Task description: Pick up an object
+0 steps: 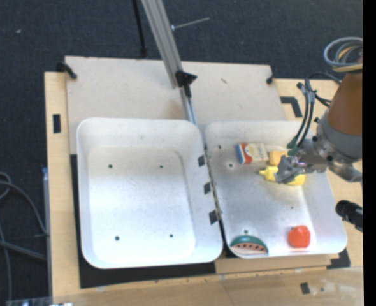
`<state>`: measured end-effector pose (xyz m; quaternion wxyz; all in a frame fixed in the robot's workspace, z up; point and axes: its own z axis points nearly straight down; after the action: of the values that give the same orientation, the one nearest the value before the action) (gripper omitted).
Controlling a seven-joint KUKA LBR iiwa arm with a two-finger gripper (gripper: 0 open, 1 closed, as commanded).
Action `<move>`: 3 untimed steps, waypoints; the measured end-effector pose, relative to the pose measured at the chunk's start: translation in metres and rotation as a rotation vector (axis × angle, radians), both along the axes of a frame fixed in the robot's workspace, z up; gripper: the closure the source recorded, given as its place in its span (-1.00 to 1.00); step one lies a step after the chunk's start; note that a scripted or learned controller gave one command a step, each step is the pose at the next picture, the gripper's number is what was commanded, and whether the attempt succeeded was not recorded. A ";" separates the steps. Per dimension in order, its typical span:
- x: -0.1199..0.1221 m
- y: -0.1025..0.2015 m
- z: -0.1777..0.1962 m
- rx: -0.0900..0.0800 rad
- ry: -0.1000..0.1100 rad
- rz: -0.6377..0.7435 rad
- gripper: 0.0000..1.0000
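While the tool sits low over the yellow toy, its grip state cannot be told.

The yellow toy lies centre-right of the frame in the right bin, long axis roughly left-right, seemingly the target; a small carton just upper left, an orange ball and watermelon slice well apart below.

bench | metal strut from 12 o'clock to the bins' junction | cables on dark floor at 8 o'clock
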<state>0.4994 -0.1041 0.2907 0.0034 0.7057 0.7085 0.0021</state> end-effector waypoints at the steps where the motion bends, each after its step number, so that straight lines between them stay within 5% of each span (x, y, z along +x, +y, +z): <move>1: 0.019 0.038 -0.017 0.001 0.008 0.001 1.00; 3: 0.057 0.124 -0.046 0.001 0.007 0.001 1.00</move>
<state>0.5561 0.0198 0.2445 0.0004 0.7053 0.7089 0.0001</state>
